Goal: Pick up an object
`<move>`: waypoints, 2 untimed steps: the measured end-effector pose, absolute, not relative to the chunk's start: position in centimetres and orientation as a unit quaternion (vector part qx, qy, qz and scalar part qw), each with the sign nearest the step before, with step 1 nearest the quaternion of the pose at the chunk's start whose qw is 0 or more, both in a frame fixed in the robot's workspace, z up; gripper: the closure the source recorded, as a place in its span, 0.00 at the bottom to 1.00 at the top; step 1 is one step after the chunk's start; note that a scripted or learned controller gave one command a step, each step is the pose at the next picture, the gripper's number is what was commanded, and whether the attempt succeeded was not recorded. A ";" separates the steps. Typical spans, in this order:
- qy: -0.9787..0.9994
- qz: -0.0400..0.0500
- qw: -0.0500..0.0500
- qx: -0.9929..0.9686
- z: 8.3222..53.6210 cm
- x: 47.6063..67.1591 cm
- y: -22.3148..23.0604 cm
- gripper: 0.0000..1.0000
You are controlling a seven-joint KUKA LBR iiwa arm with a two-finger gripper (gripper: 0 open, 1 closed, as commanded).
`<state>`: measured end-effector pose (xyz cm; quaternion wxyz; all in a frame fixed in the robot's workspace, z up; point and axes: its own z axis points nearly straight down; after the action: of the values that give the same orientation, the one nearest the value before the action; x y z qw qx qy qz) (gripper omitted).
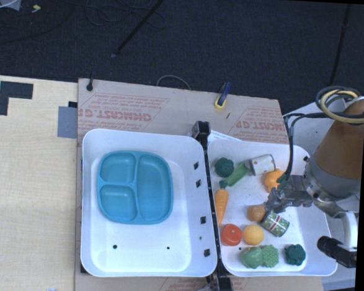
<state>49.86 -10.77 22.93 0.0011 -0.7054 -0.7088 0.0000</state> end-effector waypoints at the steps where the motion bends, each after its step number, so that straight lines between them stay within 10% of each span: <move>1: -0.709 0.000 0.001 -0.705 23.8 50.6 -5.8 1.00; 2: -0.709 0.001 0.002 -0.706 22.6 52.0 -1.3 1.00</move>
<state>51.99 -1.32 22.64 0.0017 -0.7055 -0.7087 0.0007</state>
